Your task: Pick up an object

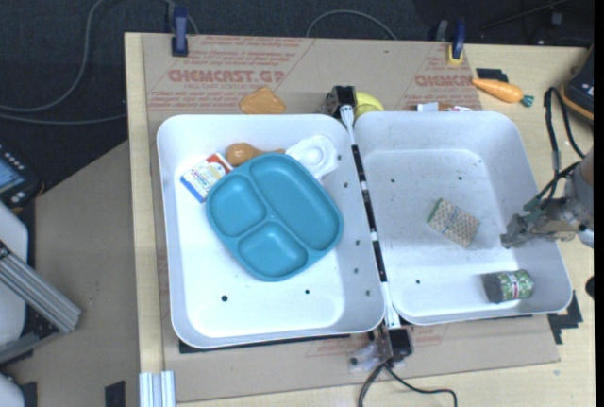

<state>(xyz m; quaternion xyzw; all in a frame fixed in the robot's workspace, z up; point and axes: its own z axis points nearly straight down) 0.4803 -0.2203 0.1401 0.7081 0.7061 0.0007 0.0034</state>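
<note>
"CHEMCAST GP" printed red, twice, on brown board (283,65) behind bins.

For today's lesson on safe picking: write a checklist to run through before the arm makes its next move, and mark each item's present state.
1. Targets in the right bin: ok, a patterned packet and a small can lie there.
2. The two targets lie apart: ok.
3. Tool is over the right bin: ok, at its right side.
4. Tool free of load: cannot tell.
5. Blue tray rests in the left bin, away from the tool: ok.
</note>
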